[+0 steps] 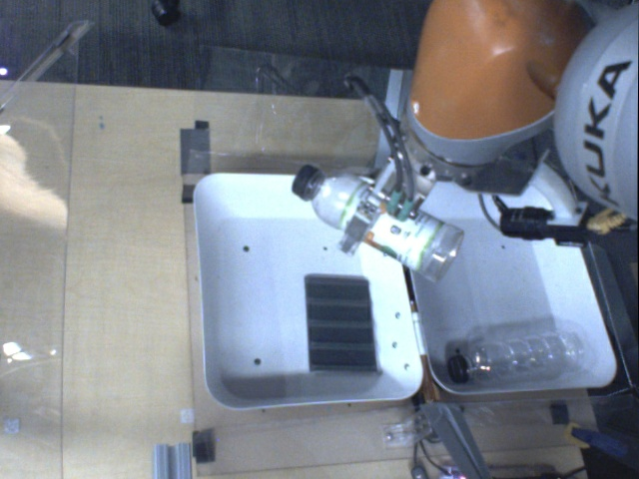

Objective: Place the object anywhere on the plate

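Note:
A clear plastic bottle [419,242] with a black cap and a white-and-green label hangs tilted above the rim between the two bins, cap pointing up-left. My gripper [371,218] is shut on the bottle at its middle, a finger [357,233] showing across its body. The plate [341,322], a black ridged rectangle, lies flat in the left bin [250,297], below and slightly left of the held bottle. The orange band of the arm [484,58] looms over the upper right.
A second clear bottle [514,355] with a dark cap lies on its side near the front of the right bin [529,277]. Black cables [539,228] run along the arm. Wooden bench [110,267] stretches to the left.

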Motion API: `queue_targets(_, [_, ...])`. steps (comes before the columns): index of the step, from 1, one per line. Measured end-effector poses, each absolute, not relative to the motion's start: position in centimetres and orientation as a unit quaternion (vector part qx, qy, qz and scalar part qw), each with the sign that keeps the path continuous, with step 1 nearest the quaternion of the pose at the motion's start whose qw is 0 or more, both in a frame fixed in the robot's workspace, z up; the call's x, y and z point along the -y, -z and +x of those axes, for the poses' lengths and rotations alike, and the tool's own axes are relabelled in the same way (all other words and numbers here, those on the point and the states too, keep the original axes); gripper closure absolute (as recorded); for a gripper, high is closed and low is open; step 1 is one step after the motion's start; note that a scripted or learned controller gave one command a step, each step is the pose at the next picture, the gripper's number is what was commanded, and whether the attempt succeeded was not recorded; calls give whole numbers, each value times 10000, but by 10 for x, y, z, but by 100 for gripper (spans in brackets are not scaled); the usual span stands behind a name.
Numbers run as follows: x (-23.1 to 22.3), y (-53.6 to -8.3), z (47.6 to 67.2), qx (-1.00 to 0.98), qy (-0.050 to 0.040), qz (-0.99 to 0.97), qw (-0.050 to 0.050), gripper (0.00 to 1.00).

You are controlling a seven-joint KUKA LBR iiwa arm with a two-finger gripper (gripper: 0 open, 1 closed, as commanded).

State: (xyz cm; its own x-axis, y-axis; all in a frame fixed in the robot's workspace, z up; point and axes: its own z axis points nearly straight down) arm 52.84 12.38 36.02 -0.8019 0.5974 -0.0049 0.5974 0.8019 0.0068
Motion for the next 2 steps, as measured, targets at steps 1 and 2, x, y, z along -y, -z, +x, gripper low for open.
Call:
queue_targets(1, [-134,-238,632,-9541,-11,2996,8,100])
queue_targets(2, [-64,-242,585,-9869,-15,1610,26,100])
